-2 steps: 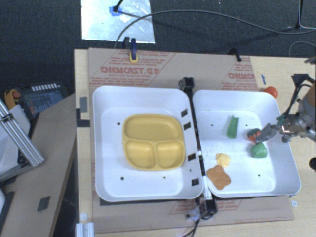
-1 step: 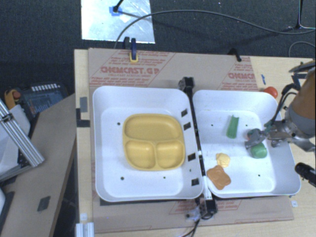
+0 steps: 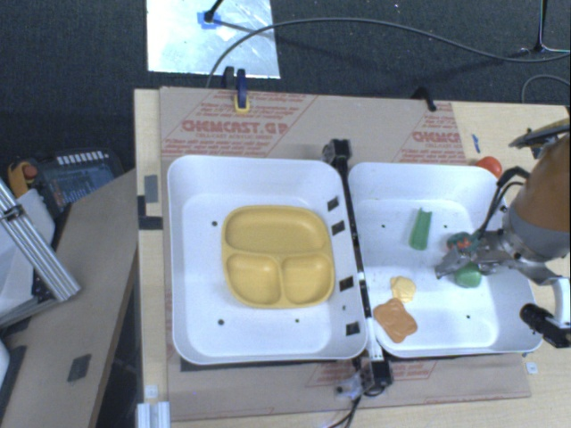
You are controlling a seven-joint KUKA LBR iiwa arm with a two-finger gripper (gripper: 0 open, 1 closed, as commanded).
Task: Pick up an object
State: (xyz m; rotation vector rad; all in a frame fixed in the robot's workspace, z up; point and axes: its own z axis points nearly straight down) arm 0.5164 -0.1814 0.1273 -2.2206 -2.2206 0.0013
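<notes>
I read "CHEMCAST GP" printed in red, upside down from my seat, on the brown protective sheet [image 3: 268, 119] covering the bench [image 3: 147, 328]; a second print of it runs slantwise at the far right, only partly legible. On that sheet sit two shallow white bins side by side.

The left bin [image 3: 192, 239] holds a yellow divided plate [image 3: 275, 255] with one long compartment on its far side and two smaller ones on its near side; I see nothing lying in them.

The right bin [image 3: 482, 328] holds four small things: a green block [image 3: 420, 228] lying far of centre, a pale yellow piece [image 3: 403, 288] toward the near left, an orange piece [image 3: 395, 320] just near of it and touching or almost touching it, and a green rounded object [image 3: 467, 277] toward the right.

The arm reaches in from the right, and my claw [image 3: 457, 259] is down in the right bin, right at the green rounded object. I cannot tell whether the claw is open or closed, nor whether it grips that object. A small orange-red object [image 3: 488, 164] sits just beyond the right bin's far rim.
</notes>
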